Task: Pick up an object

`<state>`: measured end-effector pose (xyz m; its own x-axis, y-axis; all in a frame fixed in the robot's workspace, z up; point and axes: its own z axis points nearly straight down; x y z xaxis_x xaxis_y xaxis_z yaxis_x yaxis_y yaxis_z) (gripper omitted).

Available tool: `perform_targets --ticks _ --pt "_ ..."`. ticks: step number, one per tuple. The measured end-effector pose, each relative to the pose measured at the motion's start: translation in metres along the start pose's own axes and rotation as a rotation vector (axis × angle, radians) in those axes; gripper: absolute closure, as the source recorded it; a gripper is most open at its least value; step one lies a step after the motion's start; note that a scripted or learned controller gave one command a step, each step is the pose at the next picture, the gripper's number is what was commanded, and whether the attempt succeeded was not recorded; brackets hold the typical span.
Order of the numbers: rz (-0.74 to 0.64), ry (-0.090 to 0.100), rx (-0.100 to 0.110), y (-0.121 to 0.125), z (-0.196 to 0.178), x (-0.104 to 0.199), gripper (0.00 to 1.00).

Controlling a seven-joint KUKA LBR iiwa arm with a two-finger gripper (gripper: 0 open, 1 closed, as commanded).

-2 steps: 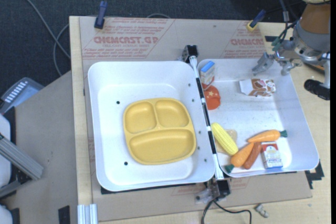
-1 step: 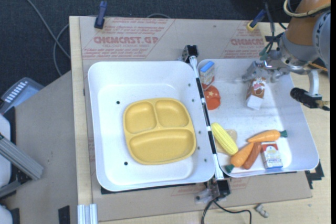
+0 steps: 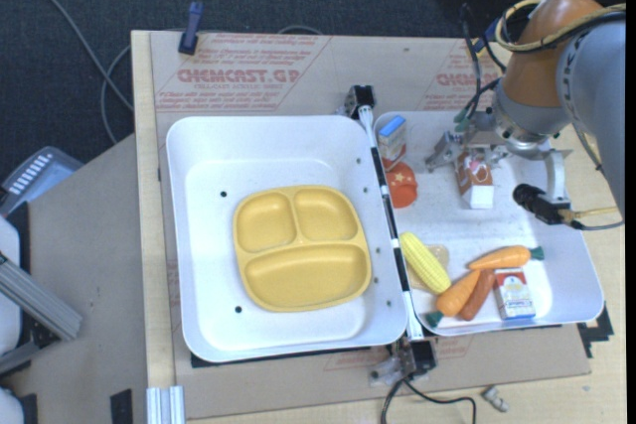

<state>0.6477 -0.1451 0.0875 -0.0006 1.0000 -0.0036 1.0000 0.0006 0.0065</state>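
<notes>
My gripper (image 3: 495, 166) hangs over the back of the right bin (image 3: 576, 263), below the grey wrist and the orange band. It is open, with one metal finger (image 3: 438, 155) to the left and the other (image 3: 555, 176) to the right. A small brown and white carton (image 3: 474, 178) sits on the bin floor between them, nearer the left finger, and neither finger touches it. Also in this bin are a blue-capped carton (image 3: 392, 136), a red-orange round item (image 3: 401, 185), a corn cob (image 3: 424, 261), two carrots (image 3: 502, 258) (image 3: 456, 294) and a small red box (image 3: 514, 298).
The left bin (image 3: 199, 213) bears a yellow divided plate (image 3: 300, 246). A raised rim (image 3: 383, 204) separates the two bins. A black cable connector (image 3: 537, 202) hangs by the right finger. A blue clip (image 3: 190, 27) lies on the cardboard behind the bins.
</notes>
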Motion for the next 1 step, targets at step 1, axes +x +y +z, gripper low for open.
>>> perform_targets --ticks 1 --pt "0.0 -0.001 -0.001 0.0004 -0.0088 -0.0005 1.0"
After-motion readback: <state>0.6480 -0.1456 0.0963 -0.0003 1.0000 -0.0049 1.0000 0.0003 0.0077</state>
